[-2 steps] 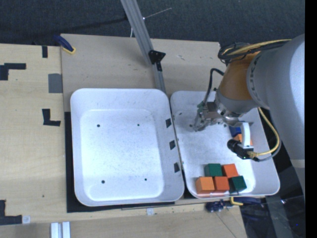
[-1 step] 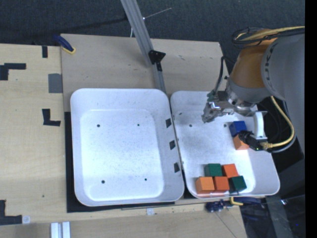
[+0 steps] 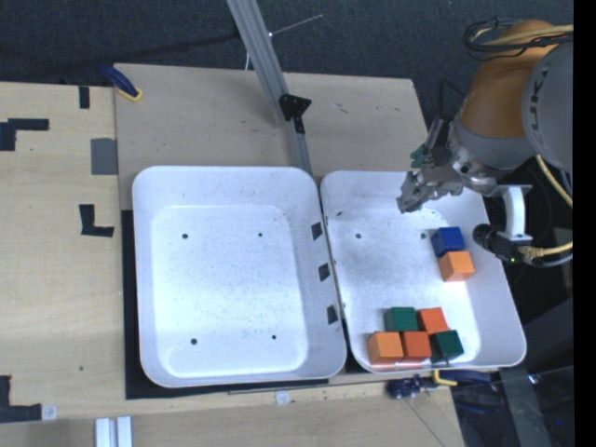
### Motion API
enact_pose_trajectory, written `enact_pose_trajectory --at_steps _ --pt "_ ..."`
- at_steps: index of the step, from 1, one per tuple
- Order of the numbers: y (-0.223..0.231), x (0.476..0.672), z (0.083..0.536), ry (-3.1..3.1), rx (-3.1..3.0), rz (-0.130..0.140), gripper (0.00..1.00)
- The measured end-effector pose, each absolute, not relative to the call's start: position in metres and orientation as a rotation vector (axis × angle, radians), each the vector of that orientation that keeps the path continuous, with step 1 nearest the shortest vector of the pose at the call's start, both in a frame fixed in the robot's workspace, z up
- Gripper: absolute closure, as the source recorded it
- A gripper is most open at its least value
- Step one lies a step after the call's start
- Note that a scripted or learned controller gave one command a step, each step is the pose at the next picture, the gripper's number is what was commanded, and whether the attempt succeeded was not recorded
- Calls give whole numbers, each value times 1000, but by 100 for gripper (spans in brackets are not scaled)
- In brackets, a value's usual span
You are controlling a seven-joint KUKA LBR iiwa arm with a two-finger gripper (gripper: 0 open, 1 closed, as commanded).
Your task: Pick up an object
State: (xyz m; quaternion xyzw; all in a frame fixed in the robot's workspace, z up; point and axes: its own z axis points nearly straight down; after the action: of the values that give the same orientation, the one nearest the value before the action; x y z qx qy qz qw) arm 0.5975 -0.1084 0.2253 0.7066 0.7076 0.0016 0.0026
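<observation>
blue block (image 3: 448, 239) just below hand (image 3: 413, 200)

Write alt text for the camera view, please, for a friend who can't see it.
A grey and orange robot arm reaches in from the right, its claw above the far end of the right white bin. That bin holds a blue block beside an orange block, and a cluster of orange and green blocks at its near end. The left bin sits alongside.

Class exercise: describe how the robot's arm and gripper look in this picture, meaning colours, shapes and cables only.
The arm is bulky and rounded, grey with an orange band above the wrist. Thin cables loop over its top and along its lower side. The gripper is small, dark grey metal, tapering toward its tip.
</observation>
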Motion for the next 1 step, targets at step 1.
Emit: enact_pose_trajectory --at_steps 1 --pt "-108 599 277 2221 2216 5 100"
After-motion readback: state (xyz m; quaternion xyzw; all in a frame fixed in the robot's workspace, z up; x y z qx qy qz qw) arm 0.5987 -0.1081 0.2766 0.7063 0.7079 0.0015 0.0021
